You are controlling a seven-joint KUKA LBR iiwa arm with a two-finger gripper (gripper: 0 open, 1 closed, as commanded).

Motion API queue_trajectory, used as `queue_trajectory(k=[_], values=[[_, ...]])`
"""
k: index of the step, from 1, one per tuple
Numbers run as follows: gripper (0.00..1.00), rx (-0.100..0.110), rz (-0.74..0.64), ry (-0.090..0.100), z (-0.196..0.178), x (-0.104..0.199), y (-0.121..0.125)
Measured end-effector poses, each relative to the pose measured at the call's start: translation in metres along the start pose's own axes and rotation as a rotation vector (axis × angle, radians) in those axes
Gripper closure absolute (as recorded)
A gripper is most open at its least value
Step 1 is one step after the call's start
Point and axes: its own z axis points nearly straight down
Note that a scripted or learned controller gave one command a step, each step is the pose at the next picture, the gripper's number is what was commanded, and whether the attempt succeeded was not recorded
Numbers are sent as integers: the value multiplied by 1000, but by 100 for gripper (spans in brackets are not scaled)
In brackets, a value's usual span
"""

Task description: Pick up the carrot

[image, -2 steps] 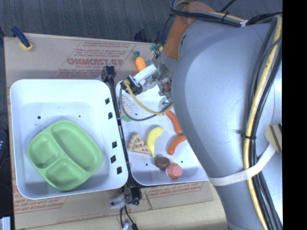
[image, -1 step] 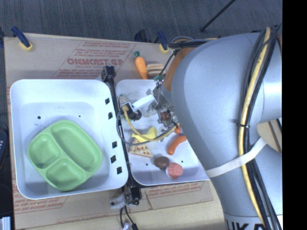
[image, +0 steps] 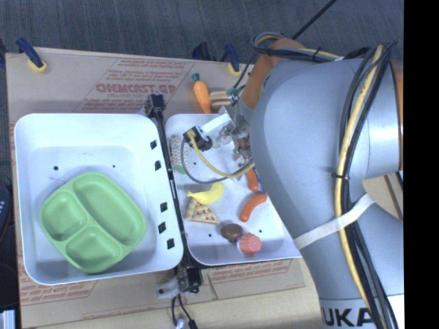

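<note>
The carrot (image: 201, 95), orange with a small green top, lies on the brown cardboard just behind the right bin's (image: 206, 249) far rim, outside both bins. My gripper (image: 236, 141) hangs over the far part of the right bin, a little to the right of the carrot and nearer the camera than it. The big grey arm hides much of the gripper, and nothing can be seen held in it.
In the right bin lie a yellow banana piece (image: 208, 195), a wedge-shaped cracker (image: 202, 215), an orange-red sausage (image: 251, 205), a brown lump (image: 231, 232) and a pink round piece (image: 250, 245). The left bin (image: 41, 136) holds a green divided plate (image: 92, 221). A tan object (image: 219, 101) lies beside the carrot.
</note>
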Motion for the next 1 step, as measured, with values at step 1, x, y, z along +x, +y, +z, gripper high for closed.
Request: queue_trajectory(k=[1], values=[[100, 5, -8, -4, -10, 0, -2]])
